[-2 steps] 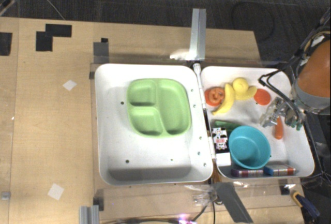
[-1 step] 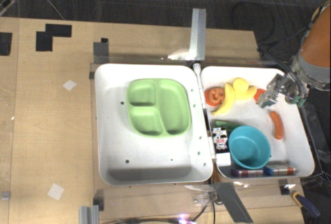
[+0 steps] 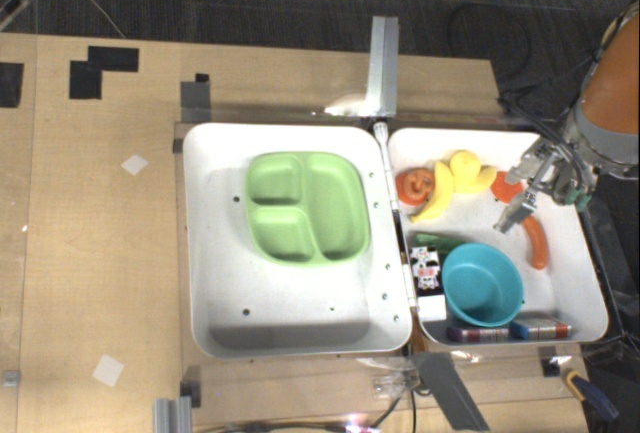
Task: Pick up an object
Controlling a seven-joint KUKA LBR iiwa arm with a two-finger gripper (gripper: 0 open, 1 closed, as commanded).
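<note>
Dark carpet runs behind a pale wooden worktop point(image 3: 90, 251) that carries two shallow white bins side by side. In the left bin point(image 3: 215, 321) lies a green divided plate point(image 3: 305, 206), flat and roughly centred. The right bin point(image 3: 590, 306) is crowded: a yellow rubber duck point(image 3: 455, 179) touches an orange doughnut-shaped toy point(image 3: 415, 185) near the back, an orange sausage-like piece point(image 3: 537, 243) lies toward the right wall, and a blue cup point(image 3: 482, 283) stands at the front, just behind a row of markers point(image 3: 510, 330). From the right the grey and orange arm point(image 3: 610, 101) reaches in, its hand point(image 3: 520, 201) hanging between the duck and the orange piece, fingers spread apart and gripping nothing.
</note>
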